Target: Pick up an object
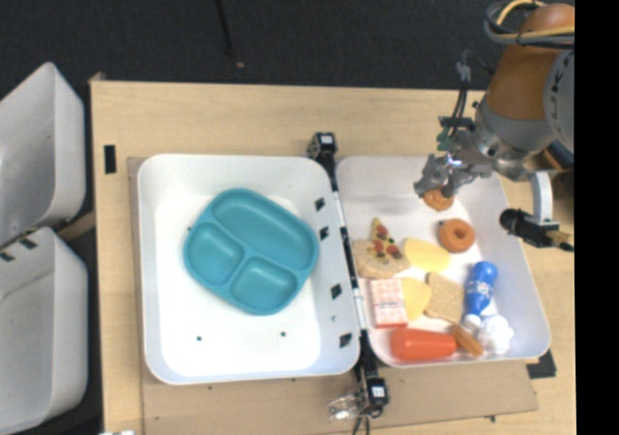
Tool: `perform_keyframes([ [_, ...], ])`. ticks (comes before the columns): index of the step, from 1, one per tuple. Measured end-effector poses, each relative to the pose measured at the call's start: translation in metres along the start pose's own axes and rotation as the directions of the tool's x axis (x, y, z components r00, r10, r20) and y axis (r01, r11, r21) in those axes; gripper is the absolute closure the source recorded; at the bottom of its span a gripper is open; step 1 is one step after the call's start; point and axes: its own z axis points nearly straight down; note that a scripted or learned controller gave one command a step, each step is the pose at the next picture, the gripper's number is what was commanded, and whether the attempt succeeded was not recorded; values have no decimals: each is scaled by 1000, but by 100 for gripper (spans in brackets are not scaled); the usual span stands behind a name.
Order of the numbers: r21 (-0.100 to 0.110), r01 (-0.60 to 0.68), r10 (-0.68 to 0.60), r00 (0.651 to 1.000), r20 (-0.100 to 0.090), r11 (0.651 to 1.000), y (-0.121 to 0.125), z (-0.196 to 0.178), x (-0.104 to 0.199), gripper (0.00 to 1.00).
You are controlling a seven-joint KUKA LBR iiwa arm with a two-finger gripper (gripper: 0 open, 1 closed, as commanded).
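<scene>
Apparently mid-task, grasp stage reached but lift unconfirmed. Bench (116,124) carrying two white bins: left bin (160,327) at centre-left of frame with teal divided plate (251,249); right bin (387,177) at centre-right with assorted toy food. Arm (527,85) entering from upper right of frame, bent downward and leftward over upper part of right bin. End effector (440,182) low, clenched around small orange-brown item (439,198), which appears pinched between fingers at their tips. Judged: pick nearly secured; raising clear of bin remains. Unclear whether item off bin floor. Untouched below: donut (456,234), pizza slice (379,249), blue bottle (480,290), red sausage-like piece (422,345).
</scene>
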Motion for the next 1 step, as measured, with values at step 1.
perform_keyframes([
  [1,1,1,-1,1000,0,1000,1,-38,-2,100],
])
